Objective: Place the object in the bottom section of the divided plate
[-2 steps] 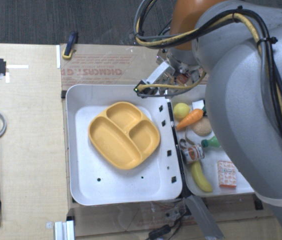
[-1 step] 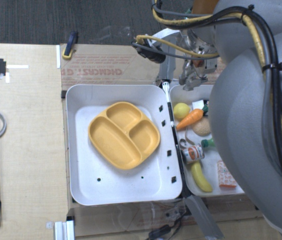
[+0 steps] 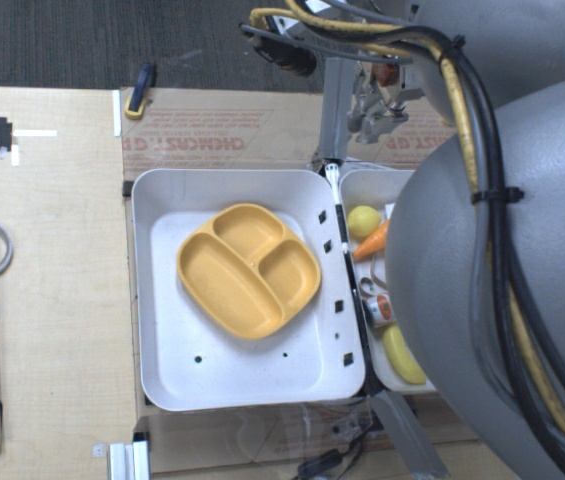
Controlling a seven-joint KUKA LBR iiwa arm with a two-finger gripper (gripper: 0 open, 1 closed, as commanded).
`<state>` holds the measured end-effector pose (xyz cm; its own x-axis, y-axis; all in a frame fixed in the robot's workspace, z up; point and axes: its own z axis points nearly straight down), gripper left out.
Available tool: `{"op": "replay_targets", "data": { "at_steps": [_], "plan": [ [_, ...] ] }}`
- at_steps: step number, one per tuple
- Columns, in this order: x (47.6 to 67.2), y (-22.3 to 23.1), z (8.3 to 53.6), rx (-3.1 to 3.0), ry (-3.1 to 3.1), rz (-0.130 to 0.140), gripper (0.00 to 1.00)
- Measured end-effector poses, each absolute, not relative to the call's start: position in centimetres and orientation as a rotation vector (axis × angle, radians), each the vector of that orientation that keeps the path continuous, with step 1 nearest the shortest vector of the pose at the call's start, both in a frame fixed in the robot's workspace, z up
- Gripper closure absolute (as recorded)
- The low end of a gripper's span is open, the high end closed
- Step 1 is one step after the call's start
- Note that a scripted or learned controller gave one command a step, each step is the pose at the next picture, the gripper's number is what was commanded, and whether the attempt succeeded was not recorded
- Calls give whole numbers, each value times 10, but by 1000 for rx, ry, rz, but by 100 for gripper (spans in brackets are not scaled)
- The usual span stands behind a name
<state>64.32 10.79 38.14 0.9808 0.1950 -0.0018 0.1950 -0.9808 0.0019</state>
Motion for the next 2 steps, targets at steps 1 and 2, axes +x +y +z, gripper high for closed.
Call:
{"op": "replay_targets", "data": {
  "at_steps": [1,2],
  "plan": [
    [639,76,265,3124,309,-7,100],
    [653,145,301,3125,310,-3,100]
  ]
}}
